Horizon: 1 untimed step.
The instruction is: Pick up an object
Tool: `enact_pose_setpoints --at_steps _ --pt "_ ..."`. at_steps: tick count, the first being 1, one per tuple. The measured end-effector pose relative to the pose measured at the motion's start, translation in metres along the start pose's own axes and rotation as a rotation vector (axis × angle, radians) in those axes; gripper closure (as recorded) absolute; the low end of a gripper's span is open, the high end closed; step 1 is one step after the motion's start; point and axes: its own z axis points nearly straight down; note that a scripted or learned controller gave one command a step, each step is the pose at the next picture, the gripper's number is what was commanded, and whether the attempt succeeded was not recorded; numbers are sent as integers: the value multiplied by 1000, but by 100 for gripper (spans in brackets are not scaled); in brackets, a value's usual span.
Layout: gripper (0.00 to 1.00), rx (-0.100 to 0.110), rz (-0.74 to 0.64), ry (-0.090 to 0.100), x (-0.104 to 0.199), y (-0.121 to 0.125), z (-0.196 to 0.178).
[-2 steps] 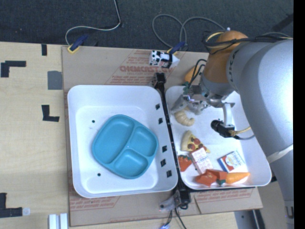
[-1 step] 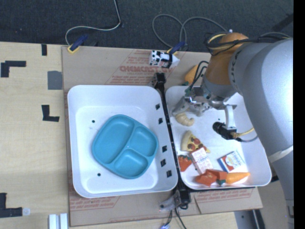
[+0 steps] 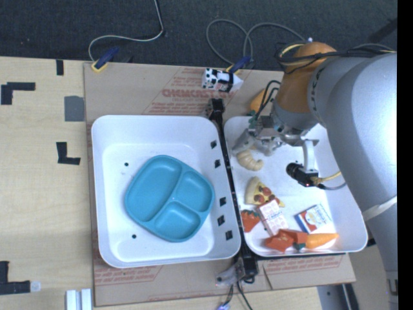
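Arm reaches in from the right, orange band above the wrist, gripper point(image 3: 257, 137) down in the upper left corner of the right bin point(image 3: 348, 199). Cannot tell whether it is spread or pressed together; nothing visibly pinched. Just below it, a pale croissant-shaped piece point(image 3: 249, 161) lies on the bin floor, close to the gripper, contact unclear. Further down the same bin: a pizza slice point(image 3: 259, 190), a small red-and-white packet point(image 3: 271, 216), a blue-and-white carton point(image 3: 314, 217), a carrot point(image 3: 319, 240) and red pieces point(image 3: 279, 241) along the near wall. Left bin point(image 3: 103, 173) holds a blue divided plate point(image 3: 169, 197), lying flat, roughly central. Both bins sit on a cardboard sheet point(image 3: 181, 92) on the bench point(image 3: 39, 173).
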Motion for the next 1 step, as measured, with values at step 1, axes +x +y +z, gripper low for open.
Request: enact_pose_setpoints --at_steps 1 --pt "0 -1 -1 1 -4 16 0"
